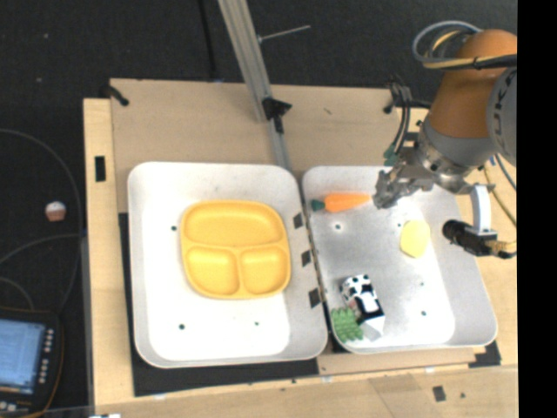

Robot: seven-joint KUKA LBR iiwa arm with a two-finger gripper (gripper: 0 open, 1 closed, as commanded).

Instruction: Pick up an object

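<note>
The grey arm with its orange band comes in from the right and hangs its two-finger gripper (389,190) low over the far left part of the right shallow white bin (452,320). From where I stand I cannot tell whether the pincer is apart or together, as it is small and dark against the bin floor. Just beside it, toward the bin's left wall, lies an orange toy carrot with a green stub end (341,203), flat on the floor; whether the gripper touches it is hard to say. A pale yellow rounded piece (415,239) rests near the middle right of the same bin. At the near left corner sit a black-and-white toy (362,296) and a small green leafy piece (345,324), close together. The left white bin (157,320) holds a yellow plastic plate with three compartments (235,249), lying flat in its middle.
</note>
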